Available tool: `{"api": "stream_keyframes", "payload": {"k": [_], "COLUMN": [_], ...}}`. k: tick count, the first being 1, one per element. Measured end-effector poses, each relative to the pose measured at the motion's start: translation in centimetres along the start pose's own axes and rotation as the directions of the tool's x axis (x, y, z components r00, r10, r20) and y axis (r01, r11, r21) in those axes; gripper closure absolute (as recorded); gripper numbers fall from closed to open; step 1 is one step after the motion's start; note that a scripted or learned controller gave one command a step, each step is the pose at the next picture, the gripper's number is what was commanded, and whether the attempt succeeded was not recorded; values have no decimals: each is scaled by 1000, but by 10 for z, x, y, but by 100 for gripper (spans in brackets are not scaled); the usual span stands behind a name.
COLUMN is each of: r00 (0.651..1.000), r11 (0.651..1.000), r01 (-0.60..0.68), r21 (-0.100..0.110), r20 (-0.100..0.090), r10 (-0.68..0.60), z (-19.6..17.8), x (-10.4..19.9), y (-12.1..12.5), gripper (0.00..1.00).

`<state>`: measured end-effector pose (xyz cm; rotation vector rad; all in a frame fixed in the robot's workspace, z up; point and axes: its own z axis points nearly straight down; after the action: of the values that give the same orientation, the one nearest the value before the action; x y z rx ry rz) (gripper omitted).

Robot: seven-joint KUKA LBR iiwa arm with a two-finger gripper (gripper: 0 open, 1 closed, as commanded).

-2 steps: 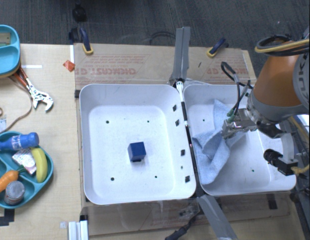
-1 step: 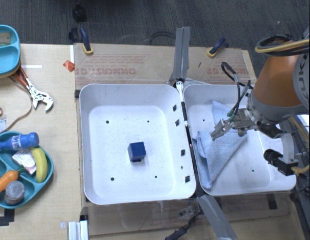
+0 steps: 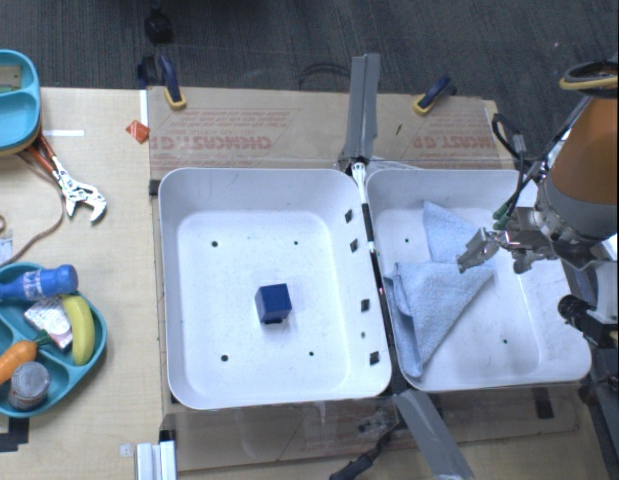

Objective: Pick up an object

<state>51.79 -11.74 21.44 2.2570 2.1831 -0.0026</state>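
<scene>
beside the pincer [image 3: 486,249], a crumpled cloth [image 3: 437,284], perhaps touching it.

This is looking like a robotics lab or test workshop. Two white bins [image 3: 179,268] are sitting side by side on a cardboard sheet [image 3: 259,128] that clamps [image 3: 169,80] are holding to the bench. A wrench [image 3: 79,196] is lying at the left beside blue trays [image 3: 4,88] that are holding toy food and a bottle [image 3: 29,284]. Dark carpet [image 3: 289,18] is showing beyond the bench. The arm [image 3: 589,158] is reaching in from the right.
</scene>
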Motion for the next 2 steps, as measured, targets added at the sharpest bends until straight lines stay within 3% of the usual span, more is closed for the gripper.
{"api": "stream_keyframes", "payload": {"k": [1,2], "r00": [994,989], "r11": [994,989], "r01": [110,151], "r21": [3,2], "r20": [-2,-2], "r10": [-110,-151], "z": [76,64], "x": [-2,20], "y": [40,8], "gripper": [0,0]}}
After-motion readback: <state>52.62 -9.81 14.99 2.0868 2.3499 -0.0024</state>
